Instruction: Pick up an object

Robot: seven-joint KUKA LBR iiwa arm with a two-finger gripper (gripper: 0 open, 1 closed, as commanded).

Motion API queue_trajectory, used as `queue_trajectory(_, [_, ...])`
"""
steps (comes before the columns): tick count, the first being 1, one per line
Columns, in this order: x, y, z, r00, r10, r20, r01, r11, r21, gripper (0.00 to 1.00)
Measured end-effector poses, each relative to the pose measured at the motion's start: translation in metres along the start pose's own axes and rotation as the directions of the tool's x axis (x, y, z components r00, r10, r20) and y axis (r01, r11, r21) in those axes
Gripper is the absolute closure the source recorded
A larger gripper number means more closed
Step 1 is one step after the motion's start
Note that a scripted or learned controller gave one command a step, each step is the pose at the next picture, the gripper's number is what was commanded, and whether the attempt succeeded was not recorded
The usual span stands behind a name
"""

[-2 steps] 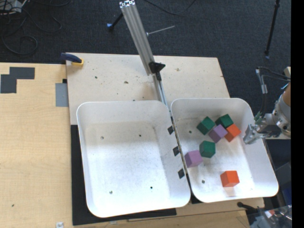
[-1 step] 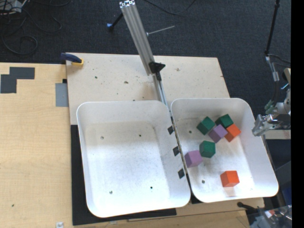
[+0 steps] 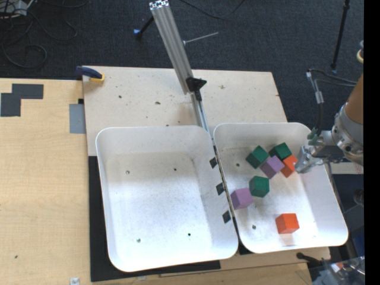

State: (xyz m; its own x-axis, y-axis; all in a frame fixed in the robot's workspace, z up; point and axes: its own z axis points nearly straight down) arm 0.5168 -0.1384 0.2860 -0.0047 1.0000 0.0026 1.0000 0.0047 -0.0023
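**Gripper at the right bin's far edge, its grasp unreadable**

The arm (image 3: 356,120) enters from the right edge, where most of its body is cut off; just its wrist section and the gripper (image 3: 309,156) can be seen. The gripper sits low over the right rim of the right bin (image 3: 323,230), beside a cluster of blocks. Its tip is a small grey blur, so whether it has hold of anything cannot be told.

Just beside that tip lies an orange block (image 3: 289,165), partly hidden by the purple block (image 3: 272,166) pressed against it. Behind these two a dark green block (image 3: 282,151) is partly covered as well, and another green block (image 3: 257,157) stands to their left. Toward the middle of the bin a third green block (image 3: 259,186) rests touching a second purple block (image 3: 241,198), which lies near the divider between the bins. A second orange block (image 3: 287,223) sits alone toward the near rim, well apart from the cluster.

The left bin (image 3: 119,159) shows a speckled floor. A slanted aluminium post (image 3: 175,46) rises behind the bins, its foot covering part of the seam between them. A small blue-and-yellow clamp (image 3: 89,73) lies at the board's far left corner.
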Motion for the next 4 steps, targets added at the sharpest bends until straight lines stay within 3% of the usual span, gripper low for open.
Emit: queue_trajectory(4, [0.225, -0.015, 0.062, 1.000, 0.000, 0.001, 0.000, 1.000, 0.006, 1.00])
